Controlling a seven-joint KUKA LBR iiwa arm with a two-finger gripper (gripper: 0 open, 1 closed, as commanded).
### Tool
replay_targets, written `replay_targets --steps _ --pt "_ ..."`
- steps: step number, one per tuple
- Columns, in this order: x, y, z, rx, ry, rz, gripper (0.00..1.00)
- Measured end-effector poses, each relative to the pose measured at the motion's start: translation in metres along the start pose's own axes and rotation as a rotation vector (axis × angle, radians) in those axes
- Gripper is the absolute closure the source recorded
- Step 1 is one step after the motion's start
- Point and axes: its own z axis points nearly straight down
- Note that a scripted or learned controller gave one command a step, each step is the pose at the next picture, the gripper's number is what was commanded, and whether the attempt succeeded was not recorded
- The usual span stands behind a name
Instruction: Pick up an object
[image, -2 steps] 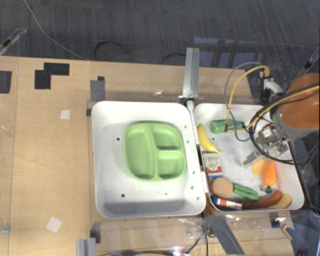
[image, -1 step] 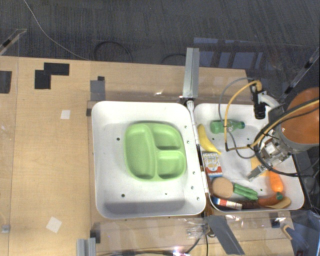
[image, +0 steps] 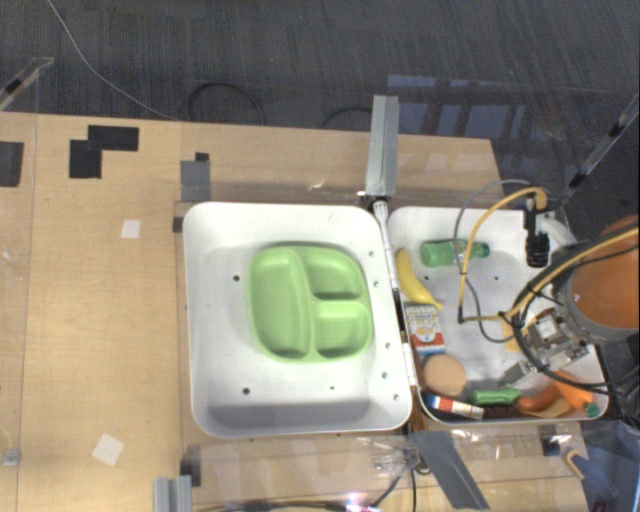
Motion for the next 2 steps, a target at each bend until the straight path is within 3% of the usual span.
replay_targets --steps 1,2 --pt "0.01 -0.029 0.002 -0.01 -0.007 -0.324 0.0" --pt "0.006 -0.045 0.003 -0.008 -0.011 -0.787 0.0"
